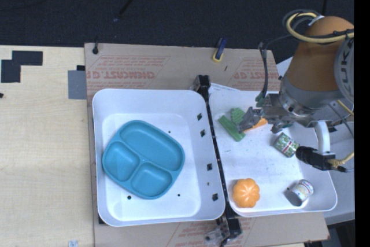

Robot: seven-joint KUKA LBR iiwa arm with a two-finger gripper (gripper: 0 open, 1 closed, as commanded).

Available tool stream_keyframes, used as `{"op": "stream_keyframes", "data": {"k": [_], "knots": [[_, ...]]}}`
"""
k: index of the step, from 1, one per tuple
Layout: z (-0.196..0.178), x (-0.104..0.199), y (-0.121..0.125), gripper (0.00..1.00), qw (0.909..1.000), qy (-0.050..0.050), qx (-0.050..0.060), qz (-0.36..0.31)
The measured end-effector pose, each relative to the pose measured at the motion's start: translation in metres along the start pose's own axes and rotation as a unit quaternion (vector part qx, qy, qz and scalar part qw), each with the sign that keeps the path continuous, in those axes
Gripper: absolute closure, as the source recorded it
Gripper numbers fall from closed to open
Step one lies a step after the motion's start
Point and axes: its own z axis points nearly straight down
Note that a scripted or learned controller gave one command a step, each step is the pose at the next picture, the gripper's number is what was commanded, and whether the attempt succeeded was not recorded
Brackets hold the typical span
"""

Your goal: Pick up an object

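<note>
The grey two-finger gripper (pixel 252 118) hangs low in the right white bin (pixel 272 208), its grip state unclear, just beside a green ridged block (pixel 232 124) and touching a small orange piece (pixel 258 123).

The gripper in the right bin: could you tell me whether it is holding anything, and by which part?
It cannot be told. The gripper sits low over the green object and an orange piece, with no visible hold.

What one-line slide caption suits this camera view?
Robot gripper poised over green item in right bin; blue tray fills left bin.
</note>
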Motion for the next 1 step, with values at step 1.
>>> {"op": "stream_keyframes", "data": {"k": [1], "knots": [[0.05, -0.0056, -0.008, 0.0, 1.0, 0.0, 0.0, 0.0]]}}
